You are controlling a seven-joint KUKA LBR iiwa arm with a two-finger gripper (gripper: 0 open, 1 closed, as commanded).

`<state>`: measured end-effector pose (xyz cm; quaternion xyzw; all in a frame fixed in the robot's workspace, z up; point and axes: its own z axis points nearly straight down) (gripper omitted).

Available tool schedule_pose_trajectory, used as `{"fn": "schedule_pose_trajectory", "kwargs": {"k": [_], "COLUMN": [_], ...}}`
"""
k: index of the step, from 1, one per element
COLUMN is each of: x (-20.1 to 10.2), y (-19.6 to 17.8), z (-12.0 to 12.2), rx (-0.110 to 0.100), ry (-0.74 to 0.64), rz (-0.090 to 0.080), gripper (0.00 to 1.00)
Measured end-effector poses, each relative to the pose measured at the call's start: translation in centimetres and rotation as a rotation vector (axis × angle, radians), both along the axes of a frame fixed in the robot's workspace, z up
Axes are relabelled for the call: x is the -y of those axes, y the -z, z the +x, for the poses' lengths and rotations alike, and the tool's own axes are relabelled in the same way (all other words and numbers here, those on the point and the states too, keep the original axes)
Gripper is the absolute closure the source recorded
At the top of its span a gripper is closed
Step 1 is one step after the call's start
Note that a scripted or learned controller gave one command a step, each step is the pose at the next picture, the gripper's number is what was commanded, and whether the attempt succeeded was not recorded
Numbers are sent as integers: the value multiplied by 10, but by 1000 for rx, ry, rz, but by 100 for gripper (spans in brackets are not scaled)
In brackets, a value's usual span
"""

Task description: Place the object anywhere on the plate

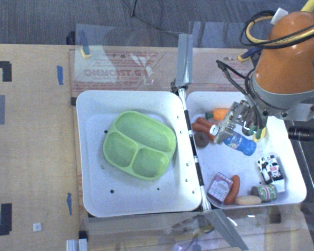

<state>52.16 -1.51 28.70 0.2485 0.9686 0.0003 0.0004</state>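
A green plate [139, 145] with three compartments lies in the left bin [89, 114], a little left of its middle. My gripper [231, 123] is over the upper middle of the right bin [293, 156]. It is directly above the near end of a blue bottle [242, 145] that lies on the bin floor. A red sausage [202, 125], an orange piece [220, 113] and a dark brown round piece [201, 139] lie just left of the gripper. The wrist hides part of the bottle.
Along the right bin's front edge lie a pink packet [219, 187], another red sausage [233, 189], a beige piece [248, 200] and a small green can [267, 193]. A black-and-white cow toy [270, 169] stands at the right. A metal divider [191, 140] separates the bins.
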Motion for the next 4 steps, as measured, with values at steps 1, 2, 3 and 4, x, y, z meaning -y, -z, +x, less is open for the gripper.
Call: {"fn": "schedule_pose_trajectory", "kwargs": {"k": [1,2,3,4], "x": [-13,-34,-118,-61], "y": [38,35,73,34], "z": [-1,-40,-41,6], "rx": [-3,-3,-4,3], "ry": [-70,-101,-557,-673], "rz": [1,0,2,0], "gripper": [100,100,100,100]}}
